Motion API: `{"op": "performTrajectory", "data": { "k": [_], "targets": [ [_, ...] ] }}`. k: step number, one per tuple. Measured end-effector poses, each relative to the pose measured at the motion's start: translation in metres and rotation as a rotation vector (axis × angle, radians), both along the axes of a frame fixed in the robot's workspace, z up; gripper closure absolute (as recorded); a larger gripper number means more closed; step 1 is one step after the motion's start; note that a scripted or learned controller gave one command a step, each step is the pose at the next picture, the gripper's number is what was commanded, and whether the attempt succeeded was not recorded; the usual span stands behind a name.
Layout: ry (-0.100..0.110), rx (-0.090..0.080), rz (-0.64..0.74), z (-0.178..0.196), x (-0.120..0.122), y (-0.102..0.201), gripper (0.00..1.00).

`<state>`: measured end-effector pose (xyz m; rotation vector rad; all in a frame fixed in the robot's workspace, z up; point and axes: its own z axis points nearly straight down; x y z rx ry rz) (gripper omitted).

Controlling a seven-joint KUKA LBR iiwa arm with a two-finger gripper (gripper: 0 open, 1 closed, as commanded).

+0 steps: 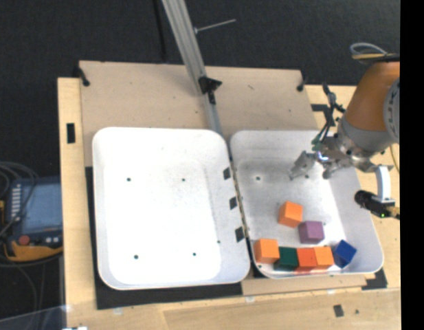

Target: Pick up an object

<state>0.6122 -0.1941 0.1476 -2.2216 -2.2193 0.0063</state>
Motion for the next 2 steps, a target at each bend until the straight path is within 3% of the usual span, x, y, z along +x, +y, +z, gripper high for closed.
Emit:
{"op": "performTrajectory", "data": {
  "k": [1,2],
  "targets": [
    [-0.003,-0.001,-0.001,-0.051,0.000,-0.001,0.00],
    [-0.010,0.000,-0.005,-0.037,0.002,-0.002,1.00]
  ]
}}
